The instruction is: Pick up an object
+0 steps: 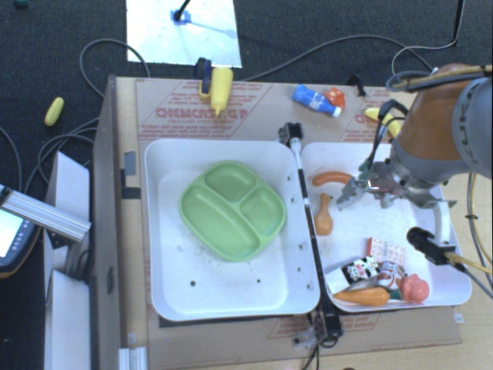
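Note:
My gripper (350, 192) hangs over the upper left part of the right bin (462, 284), open, with nothing between its fingers. An orange sausage (331, 178) lies just left of and above it. Below left of it lies an orange gourd-shaped toy (323, 216). Along the bin's front edge are a carrot (362, 297), a pink toy (414, 287), a black-and-white toy (360, 270) and a small red-and-white box (384, 250). The grey arm with its orange band (431, 126) enters from the right.
The left bin (169, 284) holds a green divided plate (233, 210). A black divider bar (304, 206) runs between the bins. Behind the bins lie a yellow bottle (219, 87) and a blue-and-orange toy (317, 99). A black cylinder (427, 245) sticks out beside the arm.

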Robot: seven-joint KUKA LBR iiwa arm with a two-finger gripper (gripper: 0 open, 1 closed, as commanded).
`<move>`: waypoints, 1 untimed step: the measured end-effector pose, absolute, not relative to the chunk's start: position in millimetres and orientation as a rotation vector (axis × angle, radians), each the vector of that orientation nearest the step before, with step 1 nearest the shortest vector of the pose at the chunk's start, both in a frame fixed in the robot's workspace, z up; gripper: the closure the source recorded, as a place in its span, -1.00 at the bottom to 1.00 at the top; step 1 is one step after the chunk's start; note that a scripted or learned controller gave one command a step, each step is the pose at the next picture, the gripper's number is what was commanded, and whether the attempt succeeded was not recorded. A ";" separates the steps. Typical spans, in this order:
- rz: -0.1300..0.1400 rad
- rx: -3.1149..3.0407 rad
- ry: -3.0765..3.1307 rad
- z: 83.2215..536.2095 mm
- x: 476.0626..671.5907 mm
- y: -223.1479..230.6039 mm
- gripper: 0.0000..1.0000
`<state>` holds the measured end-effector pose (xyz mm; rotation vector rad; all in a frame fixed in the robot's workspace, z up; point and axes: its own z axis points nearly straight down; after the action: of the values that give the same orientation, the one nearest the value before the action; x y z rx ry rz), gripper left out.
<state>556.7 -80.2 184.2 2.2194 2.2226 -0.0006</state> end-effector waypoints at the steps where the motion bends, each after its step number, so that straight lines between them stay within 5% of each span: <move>1: 0.000 2.221 2.221 161.3 506.7 -105.2 -1.00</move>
<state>506.7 -105.2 161.3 2.2206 2.2209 -0.0004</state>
